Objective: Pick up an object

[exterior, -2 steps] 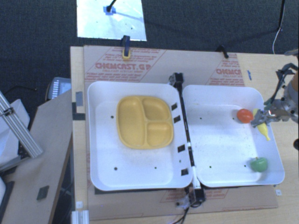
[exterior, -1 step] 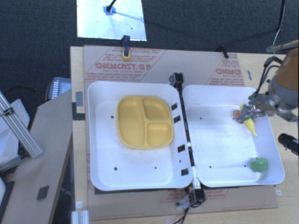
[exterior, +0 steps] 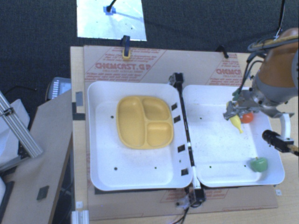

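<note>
So the gripper [exterior: 233,113] is down low in the right bin [exterior: 219,167], parked right over a yellow piece [exterior: 237,123] with a small orange thing [exterior: 247,117] touching beside it, probably lining up a grab on one of them. Can't tell how it's set from this angle. A green item [exterior: 259,164] sits well apart near the bin's front corner. The yellow tray [exterior: 144,122] lies flat in the left bin [exterior: 103,162], out of the way.
</note>
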You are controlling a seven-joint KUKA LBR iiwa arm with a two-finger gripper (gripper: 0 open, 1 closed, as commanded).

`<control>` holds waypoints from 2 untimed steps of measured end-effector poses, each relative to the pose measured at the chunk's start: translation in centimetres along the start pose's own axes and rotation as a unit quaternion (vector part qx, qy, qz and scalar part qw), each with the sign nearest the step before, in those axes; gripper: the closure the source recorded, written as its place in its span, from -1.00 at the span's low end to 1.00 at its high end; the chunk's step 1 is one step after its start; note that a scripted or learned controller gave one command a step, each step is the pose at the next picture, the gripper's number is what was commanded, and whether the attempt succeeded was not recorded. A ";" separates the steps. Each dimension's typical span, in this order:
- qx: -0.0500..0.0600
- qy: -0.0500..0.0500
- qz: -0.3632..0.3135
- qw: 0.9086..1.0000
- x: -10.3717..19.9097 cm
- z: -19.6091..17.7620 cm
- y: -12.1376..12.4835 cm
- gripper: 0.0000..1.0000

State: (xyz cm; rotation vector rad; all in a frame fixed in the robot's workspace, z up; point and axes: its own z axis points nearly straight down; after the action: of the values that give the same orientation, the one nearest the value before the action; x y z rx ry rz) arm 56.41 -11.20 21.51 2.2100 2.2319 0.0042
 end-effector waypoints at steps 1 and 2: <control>0.001 0.000 0.000 1.000 4.5 -0.3 -0.2 1.00; 0.000 0.001 0.000 1.000 10.2 -1.4 0.7 1.00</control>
State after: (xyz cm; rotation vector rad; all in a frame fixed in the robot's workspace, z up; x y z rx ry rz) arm 57.00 -1.03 22.89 2.2096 2.2332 0.0056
